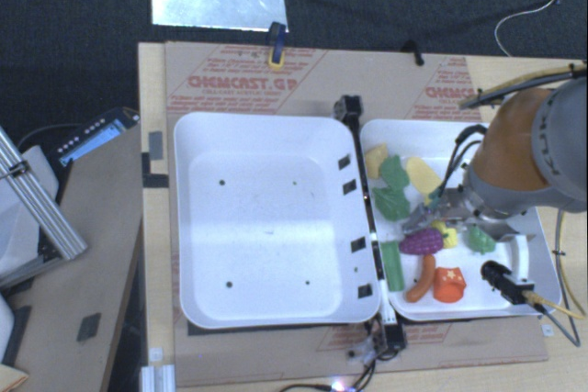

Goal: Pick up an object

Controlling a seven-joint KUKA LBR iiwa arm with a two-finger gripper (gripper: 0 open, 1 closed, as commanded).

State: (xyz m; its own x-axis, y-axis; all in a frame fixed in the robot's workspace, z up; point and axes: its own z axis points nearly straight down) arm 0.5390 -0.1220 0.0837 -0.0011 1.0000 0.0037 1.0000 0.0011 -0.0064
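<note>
Purple grapes point(422, 241) lay in the right bin point(528, 303), toward its front edge, long axis running left to right, just below my gripper point(430, 216); whether it was wide or narrow I could not tell.

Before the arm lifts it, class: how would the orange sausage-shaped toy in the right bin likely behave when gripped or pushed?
The orange sausage-shaped toy looks like smooth moulded plastic, so probably stiff, light and a bit slippery. Its rounded, elongated form suggests it could roll sideways if nudged. It lies beside the green stick and red piece, which may shift too.
</note>
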